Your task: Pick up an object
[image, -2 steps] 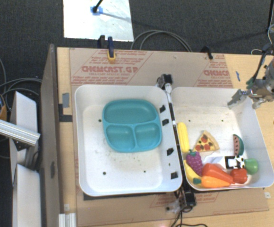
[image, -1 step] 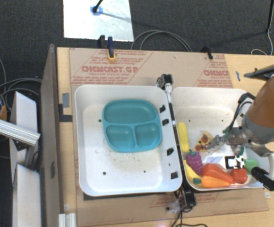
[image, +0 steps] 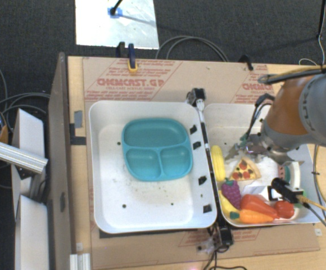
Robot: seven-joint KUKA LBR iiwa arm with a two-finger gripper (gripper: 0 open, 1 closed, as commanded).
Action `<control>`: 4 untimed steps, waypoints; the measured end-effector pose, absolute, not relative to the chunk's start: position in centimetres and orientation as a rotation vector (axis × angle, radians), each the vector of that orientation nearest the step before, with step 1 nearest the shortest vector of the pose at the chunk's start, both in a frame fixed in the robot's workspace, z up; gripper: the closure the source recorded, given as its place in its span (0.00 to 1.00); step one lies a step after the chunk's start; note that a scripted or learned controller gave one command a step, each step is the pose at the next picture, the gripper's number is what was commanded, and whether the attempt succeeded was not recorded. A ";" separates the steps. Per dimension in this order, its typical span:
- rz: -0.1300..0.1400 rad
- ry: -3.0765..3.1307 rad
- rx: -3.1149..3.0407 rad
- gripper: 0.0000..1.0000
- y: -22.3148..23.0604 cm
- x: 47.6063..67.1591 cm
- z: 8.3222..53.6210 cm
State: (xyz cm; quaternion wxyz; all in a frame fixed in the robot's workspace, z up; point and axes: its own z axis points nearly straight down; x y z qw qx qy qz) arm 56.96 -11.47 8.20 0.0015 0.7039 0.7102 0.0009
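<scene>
At the far left of the frame a grey metal rail (image: 14, 155) slants beside the bench (image: 152, 77), whose brown top carries red lettering along its upper part. Above it, in the upper left of the frame, a silvery sheet (image: 117, 16) lies on the dark floor.

The left bin (image: 109, 207) fills the centre-left of the frame. In it sits a teal divided plate (image: 156, 149), lying flat towards the bin's upper right part, with bare white floor around it. A row of black clips (image: 202, 156) runs down the seam where the two bins meet.

The right bin (image: 230, 120) holds the toy food, gathered in its lower half. A yellow corn cob (image: 217, 162) lies upright in the frame just beside the seam. Below it sits a purple bunch of grapes (image: 231, 192), touching a yellow banana (image: 227, 206) at the bin's lower left. A pizza slice (image: 245, 171) lies right of the corn. Along the bin's lower edge lies an orange carrot (image: 257, 210), with a red tomato (image: 284, 209) at its right end.

The arm (image: 303, 114) reaches in from the right, its orange band over the right bin's upper part. The claw (image: 247, 148) hangs low just above the pizza slice; its tips are blurred against the bin, so how wide they stand and whether they have hold of anything cannot be told.
</scene>
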 end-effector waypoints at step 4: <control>-0.001 2.222 2.222 0.00 -11.2 53.2 8.1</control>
